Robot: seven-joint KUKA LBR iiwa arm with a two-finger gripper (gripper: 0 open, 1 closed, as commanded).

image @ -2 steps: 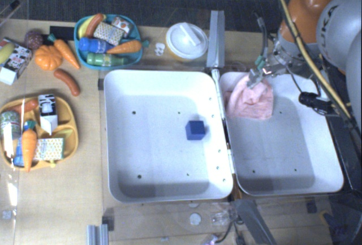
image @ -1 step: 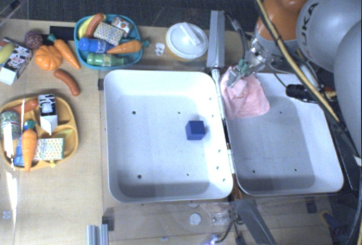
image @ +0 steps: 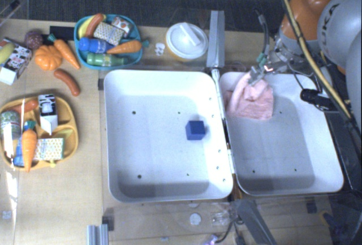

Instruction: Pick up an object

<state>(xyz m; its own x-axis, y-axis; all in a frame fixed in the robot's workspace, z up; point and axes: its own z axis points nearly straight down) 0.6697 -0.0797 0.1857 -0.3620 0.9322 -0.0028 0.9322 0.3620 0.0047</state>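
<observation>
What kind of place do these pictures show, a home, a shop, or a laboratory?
Most likely a robotics laboratory. A grey arm's gripper works over two shallow white bins, near a crumpled pink cloth and a small blue cube, with trays of plastic toy food alongside.

Arm [image: 334,6] cut off by the top and right edges. Gripper [image: 264,68] too small and blurred to show how its fingers stand; its tips merge with the pink cloth [image: 251,99]. Small items on the yellow plate [image: 68,125] too blurred to identify.
</observation>
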